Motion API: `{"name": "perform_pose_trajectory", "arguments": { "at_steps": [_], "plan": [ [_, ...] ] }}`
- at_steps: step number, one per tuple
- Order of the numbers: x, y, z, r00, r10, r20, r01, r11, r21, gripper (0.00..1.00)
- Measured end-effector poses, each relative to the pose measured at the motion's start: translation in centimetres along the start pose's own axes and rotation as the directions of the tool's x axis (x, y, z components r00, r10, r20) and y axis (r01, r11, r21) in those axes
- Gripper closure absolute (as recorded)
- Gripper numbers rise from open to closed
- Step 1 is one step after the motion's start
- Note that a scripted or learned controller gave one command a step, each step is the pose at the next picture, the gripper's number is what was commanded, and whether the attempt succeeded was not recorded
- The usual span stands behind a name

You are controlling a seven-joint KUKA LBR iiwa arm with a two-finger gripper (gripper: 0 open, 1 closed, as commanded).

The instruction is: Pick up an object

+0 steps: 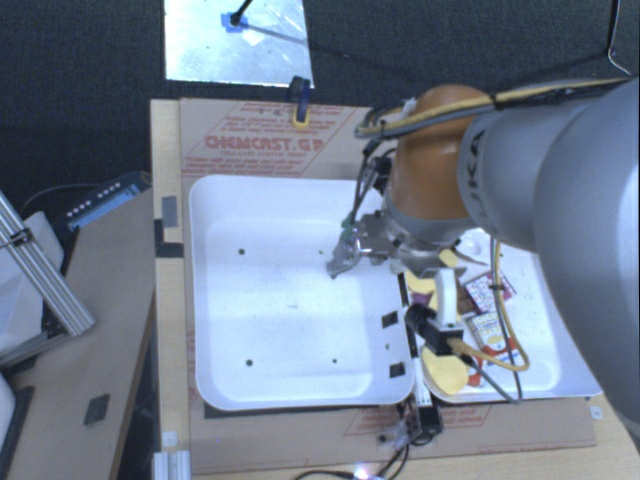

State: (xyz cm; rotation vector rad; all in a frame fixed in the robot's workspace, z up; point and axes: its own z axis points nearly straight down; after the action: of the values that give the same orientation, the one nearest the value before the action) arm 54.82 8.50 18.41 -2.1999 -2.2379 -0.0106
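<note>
Grey arm (pixel 540 168) hiding right bin (pixel 560 378), end effector (pixel 343 260) fingers unclear

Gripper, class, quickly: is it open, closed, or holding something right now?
Gripper: cannot be told; it sits over the right edge of the left bin, with nothing seen in it.

Bench (pixel 90 298) with printed cardboard sheet (pixel 250 138) under two white bins (pixel 290 368), perhaps touching side by side.

Smooth matt white plastic bin (pixel 290 368), printed brown cardboard sheet (pixel 260 138) beneath, shiny metal plate (pixel 235 28), matt grey arm (pixel 560 178)
</note>
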Motion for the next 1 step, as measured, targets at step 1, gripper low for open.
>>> {"name": "perform_pose_trajectory", "arguments": {
  "at_steps": [1],
  "plan": [
    [-0.98, 0.03, -1.11, 1.000, 0.013, 0.006, -0.013, 1.000, 0.000, 1.00]
  ]
}}
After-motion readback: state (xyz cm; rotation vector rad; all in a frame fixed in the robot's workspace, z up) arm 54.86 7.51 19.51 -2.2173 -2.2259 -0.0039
